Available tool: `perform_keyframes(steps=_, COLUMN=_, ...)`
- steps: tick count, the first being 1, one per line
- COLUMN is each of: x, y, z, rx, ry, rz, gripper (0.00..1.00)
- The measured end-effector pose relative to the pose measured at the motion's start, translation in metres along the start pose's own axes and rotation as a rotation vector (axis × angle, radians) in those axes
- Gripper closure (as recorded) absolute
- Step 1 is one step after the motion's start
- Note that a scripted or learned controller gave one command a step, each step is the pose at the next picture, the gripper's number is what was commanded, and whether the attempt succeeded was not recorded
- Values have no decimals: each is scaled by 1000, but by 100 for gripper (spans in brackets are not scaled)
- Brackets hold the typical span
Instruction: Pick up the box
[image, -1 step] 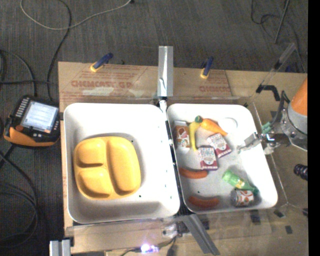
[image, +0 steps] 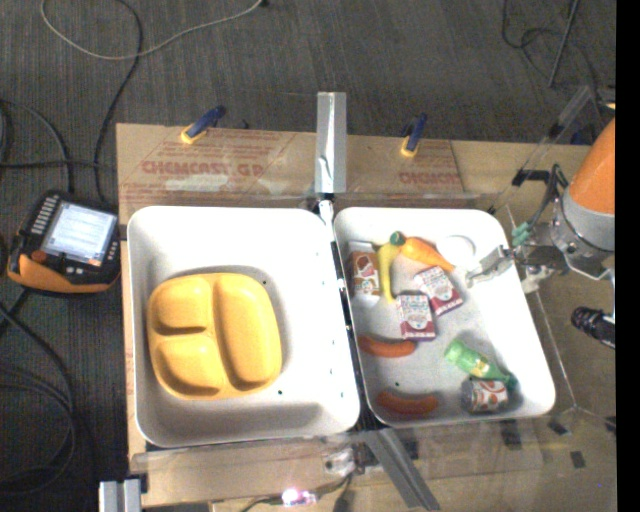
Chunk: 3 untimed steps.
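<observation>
Three small red-and-white boxes lie in the right bin: one near its middle, one just up and right of it, and one by the left wall. The gripper hangs over the bin's upper right part, about 50 px right of the nearest box and apart from it. Nothing shows in its grasp. The grey arm with its orange band comes in from the right edge.
Also in the right bin are a banana, an orange carrot, two sausages, a green bottle and a can. The left bin holds a yellow divided plate. A teach pendant lies off-bench, left.
</observation>
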<state>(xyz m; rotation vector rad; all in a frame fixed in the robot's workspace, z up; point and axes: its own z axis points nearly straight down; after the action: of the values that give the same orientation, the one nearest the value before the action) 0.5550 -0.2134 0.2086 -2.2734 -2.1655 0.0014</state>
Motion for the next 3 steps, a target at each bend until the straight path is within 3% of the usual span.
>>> perform_keyframes(steps=1, x=61, y=71, z=-63, rx=-2, ry=-3, rz=20, gripper=0)
perform_keyframes(steps=2, x=39, y=57, z=32, rx=2, ry=-4, rz=23, gripper=0)
perform_keyframes(steps=3, x=33, y=44, z=-8, rx=0, ry=-2, rz=66, gripper=0)
